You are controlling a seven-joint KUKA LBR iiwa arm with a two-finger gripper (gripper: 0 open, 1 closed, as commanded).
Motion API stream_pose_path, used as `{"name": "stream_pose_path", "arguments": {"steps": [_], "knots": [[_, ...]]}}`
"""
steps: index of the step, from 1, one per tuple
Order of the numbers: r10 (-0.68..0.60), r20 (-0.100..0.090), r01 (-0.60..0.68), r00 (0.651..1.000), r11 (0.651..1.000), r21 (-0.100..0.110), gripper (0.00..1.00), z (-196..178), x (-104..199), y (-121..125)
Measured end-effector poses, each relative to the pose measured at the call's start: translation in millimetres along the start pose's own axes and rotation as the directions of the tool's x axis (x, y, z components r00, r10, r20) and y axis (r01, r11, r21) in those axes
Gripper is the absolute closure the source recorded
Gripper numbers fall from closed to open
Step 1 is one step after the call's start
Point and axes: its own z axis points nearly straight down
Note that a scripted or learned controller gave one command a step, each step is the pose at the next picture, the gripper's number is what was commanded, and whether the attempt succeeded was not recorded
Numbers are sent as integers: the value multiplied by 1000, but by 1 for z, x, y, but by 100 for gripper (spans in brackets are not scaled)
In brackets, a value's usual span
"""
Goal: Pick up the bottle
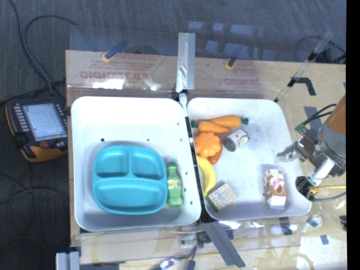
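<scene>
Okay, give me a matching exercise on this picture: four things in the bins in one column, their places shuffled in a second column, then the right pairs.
Things:
1. green plastic bottle
2. yellow toy banana
3. small printed carton
4. orange toy carrot

Places:
A. right bin, near its back wall
B. left bin, beside the blue divided plate
C. right bin, front right part
D. right bin, along the wall shared with the left bin

Pairs: 1-B, 2-D, 3-C, 4-A
</scene>
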Motion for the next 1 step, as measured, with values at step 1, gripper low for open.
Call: {"name": "stream_pose_path", "arguments": {"steps": [1], "knots": [[-23, -7, 23, 1000, 1000, -4, 0, 46, 6, 0]]}}
